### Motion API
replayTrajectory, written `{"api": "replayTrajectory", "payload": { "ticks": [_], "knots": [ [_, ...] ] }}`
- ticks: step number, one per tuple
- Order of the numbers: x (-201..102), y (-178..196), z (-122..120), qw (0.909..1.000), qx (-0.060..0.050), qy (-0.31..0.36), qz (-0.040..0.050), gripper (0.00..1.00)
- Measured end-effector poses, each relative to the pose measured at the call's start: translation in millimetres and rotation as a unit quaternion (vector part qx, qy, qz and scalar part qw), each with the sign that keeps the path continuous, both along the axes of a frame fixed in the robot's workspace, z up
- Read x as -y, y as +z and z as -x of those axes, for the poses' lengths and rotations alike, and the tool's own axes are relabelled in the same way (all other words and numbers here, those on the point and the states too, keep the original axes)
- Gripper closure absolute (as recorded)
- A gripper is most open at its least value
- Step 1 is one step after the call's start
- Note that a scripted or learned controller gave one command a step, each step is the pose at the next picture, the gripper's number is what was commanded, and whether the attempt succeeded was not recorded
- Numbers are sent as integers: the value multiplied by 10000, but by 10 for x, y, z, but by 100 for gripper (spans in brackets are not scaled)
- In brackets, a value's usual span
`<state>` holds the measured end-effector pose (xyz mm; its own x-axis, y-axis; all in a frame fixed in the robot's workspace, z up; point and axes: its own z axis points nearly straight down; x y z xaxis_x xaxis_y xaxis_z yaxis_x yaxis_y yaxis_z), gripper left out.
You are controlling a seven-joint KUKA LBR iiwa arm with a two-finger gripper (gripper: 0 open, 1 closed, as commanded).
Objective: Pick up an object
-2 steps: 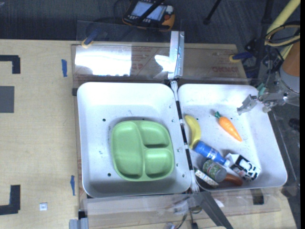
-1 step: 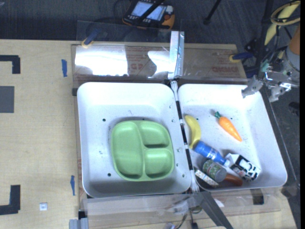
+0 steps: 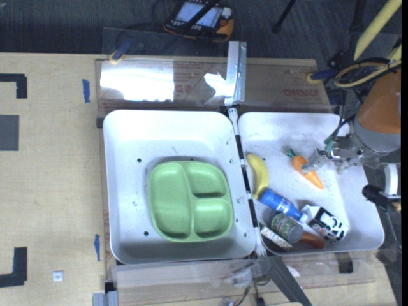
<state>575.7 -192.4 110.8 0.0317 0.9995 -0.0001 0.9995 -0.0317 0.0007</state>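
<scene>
In the right bin (image 3: 357, 231) lie a yellow banana (image 3: 258, 173), an orange carrot (image 3: 307, 171) with a green top, a blue bottle (image 3: 278, 203), a dark can (image 3: 285, 227) and a black-and-white toy (image 3: 328, 222) over something red (image 3: 312, 240). My gripper (image 3: 333, 155) hangs at the bin's right side, just right of and over the carrot's upper end. Nothing shows as lifted by it. The arm's orange band (image 3: 384, 106) is at the right edge.
The left bin (image 3: 121, 171) holds a green divided plate (image 3: 190, 200). A ridge (image 3: 243, 171) separates the two bins. Cables and a hand-held controller (image 3: 199, 18) lie beyond the bench's far side. The right bin's upper middle floor (image 3: 274, 136) is bare.
</scene>
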Motion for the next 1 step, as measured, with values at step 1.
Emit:
{"api": "replayTrajectory", "payload": {
  "ticks": [1],
  "knots": [
    [6,104,-8,10000,16,-9,2,100]
  ]
}}
